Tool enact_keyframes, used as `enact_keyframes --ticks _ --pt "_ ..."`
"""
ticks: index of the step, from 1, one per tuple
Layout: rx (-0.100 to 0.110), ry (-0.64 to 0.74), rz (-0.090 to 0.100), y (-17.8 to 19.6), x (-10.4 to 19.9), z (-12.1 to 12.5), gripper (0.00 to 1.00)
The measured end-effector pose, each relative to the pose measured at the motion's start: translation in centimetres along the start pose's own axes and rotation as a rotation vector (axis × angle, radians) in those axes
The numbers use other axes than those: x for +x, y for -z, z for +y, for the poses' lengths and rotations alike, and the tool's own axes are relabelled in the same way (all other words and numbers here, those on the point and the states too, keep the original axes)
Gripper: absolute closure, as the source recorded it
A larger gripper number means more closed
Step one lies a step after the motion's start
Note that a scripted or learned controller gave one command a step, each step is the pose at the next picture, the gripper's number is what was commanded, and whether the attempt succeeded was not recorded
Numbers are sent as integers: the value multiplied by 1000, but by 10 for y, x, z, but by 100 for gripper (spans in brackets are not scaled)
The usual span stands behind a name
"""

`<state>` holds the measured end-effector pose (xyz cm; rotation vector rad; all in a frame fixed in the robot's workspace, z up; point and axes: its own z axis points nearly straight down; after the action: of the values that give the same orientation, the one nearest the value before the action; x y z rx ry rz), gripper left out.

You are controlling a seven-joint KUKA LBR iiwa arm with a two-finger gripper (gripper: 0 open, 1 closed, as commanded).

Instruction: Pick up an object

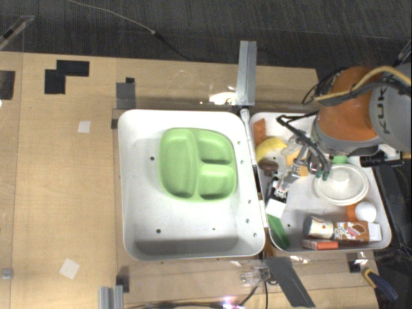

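Observation:
My gripper (288, 177) hangs low over the left part of the right bin (386, 227), reaching in from the arm's orange band (347, 108) at the upper right. Just to its left lie a yellow fruit (270, 148) and a small dark brown object (267, 166). A white round bowl (341, 183) sits directly to its right. The gripper's own body hides what is under it.
The right bin also holds an orange-brown piece (259, 132) at the back, a green item (278, 228), a printed box (336, 229), a red stick (320, 243) and a white ball (365, 211). A green divided plate (196, 163) lies in the left bin (145, 230).

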<state>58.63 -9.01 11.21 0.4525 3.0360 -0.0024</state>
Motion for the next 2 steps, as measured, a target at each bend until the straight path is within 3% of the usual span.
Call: enact_keyframes --ticks 1,2 --pt "2 -118 4 0 3 -2 0" --pt "10 -83 60 -27 -55 0 0"
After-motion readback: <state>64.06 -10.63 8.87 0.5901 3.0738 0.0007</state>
